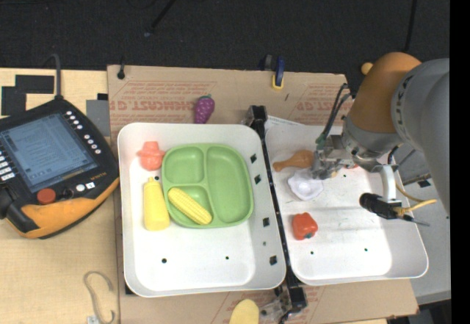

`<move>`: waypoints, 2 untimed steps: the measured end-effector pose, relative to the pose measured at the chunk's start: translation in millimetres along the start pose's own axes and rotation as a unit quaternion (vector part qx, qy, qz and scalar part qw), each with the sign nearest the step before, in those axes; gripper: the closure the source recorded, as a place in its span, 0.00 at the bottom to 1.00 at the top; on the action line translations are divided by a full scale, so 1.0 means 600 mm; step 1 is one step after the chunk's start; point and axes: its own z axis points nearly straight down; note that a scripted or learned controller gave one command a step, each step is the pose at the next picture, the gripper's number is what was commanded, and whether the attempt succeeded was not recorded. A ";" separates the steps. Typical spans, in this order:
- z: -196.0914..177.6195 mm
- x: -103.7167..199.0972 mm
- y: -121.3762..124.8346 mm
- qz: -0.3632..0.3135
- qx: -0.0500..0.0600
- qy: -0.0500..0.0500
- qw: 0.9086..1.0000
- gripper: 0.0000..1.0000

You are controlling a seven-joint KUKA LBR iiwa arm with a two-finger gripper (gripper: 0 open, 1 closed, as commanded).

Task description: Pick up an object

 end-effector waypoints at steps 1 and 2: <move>-0.074 -0.009 -0.008 0.003 -0.002 -0.001 1.000 1.00; -0.147 -0.020 -0.013 0.004 -0.002 -0.002 1.000 1.00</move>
